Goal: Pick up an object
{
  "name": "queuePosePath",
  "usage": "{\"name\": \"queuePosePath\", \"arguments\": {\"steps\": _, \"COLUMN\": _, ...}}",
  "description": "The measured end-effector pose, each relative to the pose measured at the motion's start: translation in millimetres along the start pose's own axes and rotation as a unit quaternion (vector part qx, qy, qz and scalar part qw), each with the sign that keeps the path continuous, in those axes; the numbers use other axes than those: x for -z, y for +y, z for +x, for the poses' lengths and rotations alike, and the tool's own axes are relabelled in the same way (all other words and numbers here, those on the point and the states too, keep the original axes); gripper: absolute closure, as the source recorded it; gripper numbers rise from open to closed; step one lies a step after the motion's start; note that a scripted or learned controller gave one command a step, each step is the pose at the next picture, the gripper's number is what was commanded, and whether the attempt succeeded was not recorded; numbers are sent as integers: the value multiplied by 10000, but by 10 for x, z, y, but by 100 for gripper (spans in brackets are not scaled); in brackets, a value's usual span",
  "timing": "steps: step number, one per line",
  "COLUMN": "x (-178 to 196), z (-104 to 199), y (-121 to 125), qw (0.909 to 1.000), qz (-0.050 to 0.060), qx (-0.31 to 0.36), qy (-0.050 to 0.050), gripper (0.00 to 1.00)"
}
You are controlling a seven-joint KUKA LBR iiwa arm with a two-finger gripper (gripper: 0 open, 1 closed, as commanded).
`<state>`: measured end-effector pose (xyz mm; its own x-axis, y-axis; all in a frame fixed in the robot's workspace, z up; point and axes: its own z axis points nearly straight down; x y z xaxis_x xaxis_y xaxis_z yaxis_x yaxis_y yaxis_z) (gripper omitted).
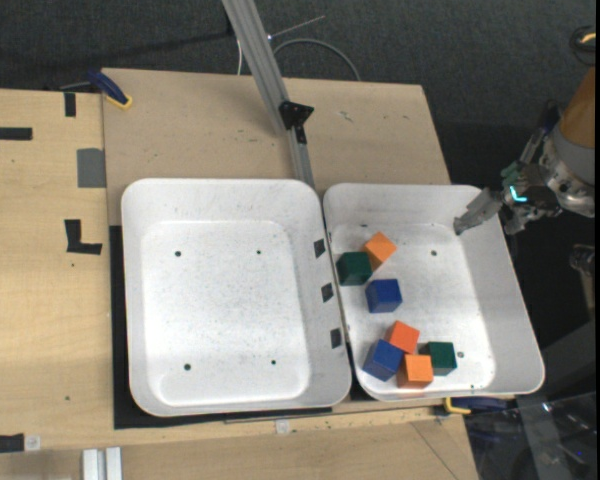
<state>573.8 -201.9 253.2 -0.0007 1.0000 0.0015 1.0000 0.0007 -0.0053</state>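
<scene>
From my feed I see the gripper [488,213] at the upper right corner of the right bin [500,298], hanging over its rim, with the arm [580,148] coming in from the right edge. One grey finger [473,215] slants down and left toward the bin; a second dark piece sits just right of it, and I cannot tell whether the fingers are spread or closed, and I see nothing between them. All the blocks lie in the right bin, well apart from the gripper. In the upper group, an orange block [380,249] touches a green block [354,267] at its lower left, and a blue block [384,294] sits just below them. In the lower group, near the bin's front wall, a red-orange block [403,336] sits above a blue one [383,359] and an orange one [417,369], with a dark green block [441,356] just to their right; these four are bunched together, touching or nearly so. The left bin [140,268] sits flush beside the right one on the wooden bench [40,298]. A grey metal bar [260,48] runs down from the top to the seam between the bins.
</scene>
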Motion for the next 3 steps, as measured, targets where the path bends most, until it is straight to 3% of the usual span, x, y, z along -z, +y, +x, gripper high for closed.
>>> {"name": "queuePosePath", "arguments": {"steps": 1, "x": 25, "z": 0, "y": 9, "qw": 10000, "qz": -21, "qx": 7, "qy": -9, "gripper": 0}}
{"name": "queuePosePath", "arguments": {"steps": 3, "x": -1060, "z": 28, "y": -26, "qw": 10000, "qz": 13, "qx": 2, "qy": -1, "gripper": 0}}
